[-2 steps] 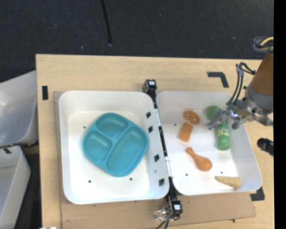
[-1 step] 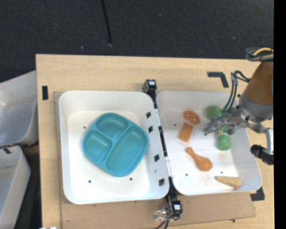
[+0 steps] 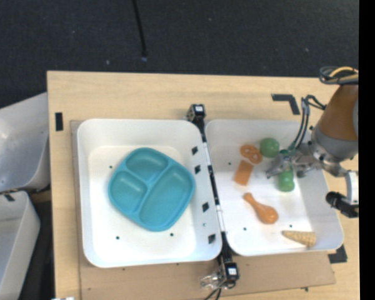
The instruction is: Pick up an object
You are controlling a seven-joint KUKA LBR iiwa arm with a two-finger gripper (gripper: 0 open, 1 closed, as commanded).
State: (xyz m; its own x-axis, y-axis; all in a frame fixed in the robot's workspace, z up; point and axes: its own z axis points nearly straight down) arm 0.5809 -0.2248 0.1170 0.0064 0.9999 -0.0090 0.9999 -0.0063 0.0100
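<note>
Camera view shows us the end effector [image 3: 286, 167] low in the right bin [image 3: 262, 245], just above a green ball [image 3: 286, 181] and beside another [image 3: 269, 147], though we cannot tell its grip state.

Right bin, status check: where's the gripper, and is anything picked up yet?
Gripper low in right bin, between two green balls. Fingers unreadable; no grasp confirmed. Orange block and cone lie apart from it.
</note>
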